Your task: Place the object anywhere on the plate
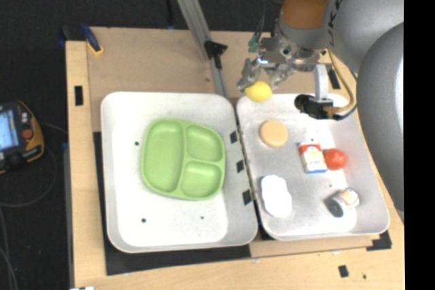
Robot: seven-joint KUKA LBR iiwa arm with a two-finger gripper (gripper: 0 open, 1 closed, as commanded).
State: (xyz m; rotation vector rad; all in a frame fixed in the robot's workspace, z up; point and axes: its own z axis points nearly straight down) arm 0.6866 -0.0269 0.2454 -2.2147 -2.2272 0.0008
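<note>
A green three-compartment plate (150, 158) lies in the left white bin (126, 214). My gripper (261, 83) hangs over the far left corner of the right bin (370, 210), just right of the divide between the bins. A small yellow lemon-like object (258, 92) sits between its fingertips, raised above the bin floor, and the gripper is shut on it. The plate is down and to the left of the gripper, with nothing on it.
In the right bin lie a tan round disc (274, 134), a red-and-white carton (312, 158), a red object (336, 159), a white lump (275, 193) and a small grey-and-white piece (342, 200). A slanted metal bar (194, 10) rises behind the bins.
</note>
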